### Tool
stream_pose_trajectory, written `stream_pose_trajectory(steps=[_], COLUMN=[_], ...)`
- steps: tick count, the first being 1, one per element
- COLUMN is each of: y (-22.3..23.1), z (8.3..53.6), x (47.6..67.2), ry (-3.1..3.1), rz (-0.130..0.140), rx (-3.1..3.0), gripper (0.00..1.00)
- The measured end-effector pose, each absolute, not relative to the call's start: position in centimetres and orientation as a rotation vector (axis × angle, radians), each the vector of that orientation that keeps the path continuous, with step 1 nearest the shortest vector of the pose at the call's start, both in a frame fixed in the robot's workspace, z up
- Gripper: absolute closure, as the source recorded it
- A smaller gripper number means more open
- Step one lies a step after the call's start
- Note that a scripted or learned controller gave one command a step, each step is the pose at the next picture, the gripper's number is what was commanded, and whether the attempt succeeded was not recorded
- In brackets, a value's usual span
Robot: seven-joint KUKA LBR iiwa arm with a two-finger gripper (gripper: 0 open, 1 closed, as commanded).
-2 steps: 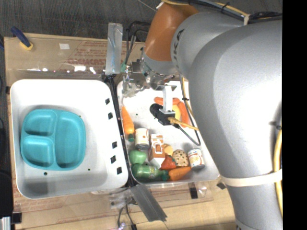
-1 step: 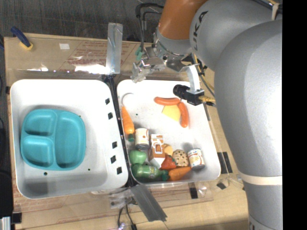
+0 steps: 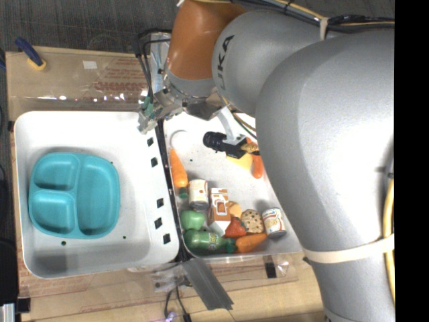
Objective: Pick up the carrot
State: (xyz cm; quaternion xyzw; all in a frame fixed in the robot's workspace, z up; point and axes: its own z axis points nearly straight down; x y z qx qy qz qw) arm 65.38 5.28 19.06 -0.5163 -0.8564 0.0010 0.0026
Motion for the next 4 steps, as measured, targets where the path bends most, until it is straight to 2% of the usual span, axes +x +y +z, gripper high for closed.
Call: stream_pose_trajectory(steps=[1, 2, 3, 4], y=[8.5, 14.8, 20.4, 12.2], z=[21.7, 17.5, 25.3, 24.2], x=[62.5, 64.8, 60.1, 51.6], ry=[-2.933, -2.952, -2.897, -3.000], rz=[0.001, 0.004, -0.006, 0.003], rx=[-1.125, -1.067, -1.226, -0.930], gripper=[1.00, 1.00, 1.00, 1.00])
